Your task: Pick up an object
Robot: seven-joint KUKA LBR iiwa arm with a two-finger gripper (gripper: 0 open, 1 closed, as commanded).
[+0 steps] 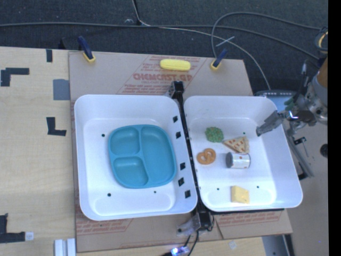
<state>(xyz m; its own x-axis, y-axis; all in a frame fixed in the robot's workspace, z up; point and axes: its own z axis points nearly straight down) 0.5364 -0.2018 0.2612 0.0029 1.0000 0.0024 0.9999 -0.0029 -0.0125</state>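
- Gripper (265, 127): grey, slender, over the right bin's (277, 159) far rim, nothing held; finger spread cannot be told.
- Just left: bumpy green broccoli floret (214, 134).
- Lower left: pizza wedge (236, 144), shiny metal can (238, 160), twisted pretzel (206, 156), yellow cheese block (240, 194).
- Far left: smooth blue divided plate (141, 156).

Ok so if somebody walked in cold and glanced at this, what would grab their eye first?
Probably the blue divided plate, which sits alone in the left bin. Next, the cluster of small things in the right bin: a green broccoli piece, a pizza slice, a pretzel, a silver can and a yellow cheese block. The gripper hangs over that bin's right rim.
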